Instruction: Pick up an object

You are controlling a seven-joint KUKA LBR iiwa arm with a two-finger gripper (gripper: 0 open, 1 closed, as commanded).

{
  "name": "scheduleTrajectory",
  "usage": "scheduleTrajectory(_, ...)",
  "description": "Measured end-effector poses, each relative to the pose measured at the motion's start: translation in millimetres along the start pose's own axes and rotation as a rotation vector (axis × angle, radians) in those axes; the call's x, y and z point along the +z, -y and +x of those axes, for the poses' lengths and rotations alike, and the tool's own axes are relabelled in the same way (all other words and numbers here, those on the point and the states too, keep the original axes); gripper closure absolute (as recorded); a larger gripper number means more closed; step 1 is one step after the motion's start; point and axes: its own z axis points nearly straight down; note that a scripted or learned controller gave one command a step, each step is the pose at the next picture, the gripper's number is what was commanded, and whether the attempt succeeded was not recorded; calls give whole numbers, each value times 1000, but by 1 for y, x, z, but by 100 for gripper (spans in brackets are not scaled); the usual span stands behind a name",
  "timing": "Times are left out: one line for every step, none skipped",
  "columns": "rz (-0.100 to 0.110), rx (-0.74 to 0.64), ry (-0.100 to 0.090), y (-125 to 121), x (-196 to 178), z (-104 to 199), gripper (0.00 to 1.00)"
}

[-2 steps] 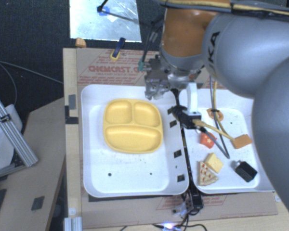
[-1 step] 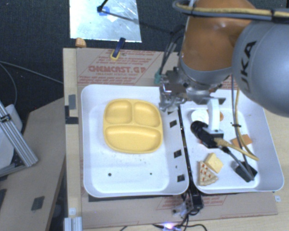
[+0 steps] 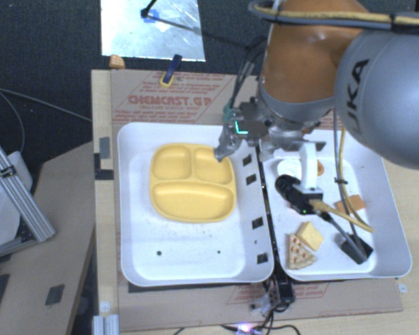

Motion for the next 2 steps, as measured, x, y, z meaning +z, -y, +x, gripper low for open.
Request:
scheduleTrajectory(-1, -4, -1, -1, -10, 0, 100)
scheduleTrajectory(-4, -9, -1, -1, -22, 0, 100)
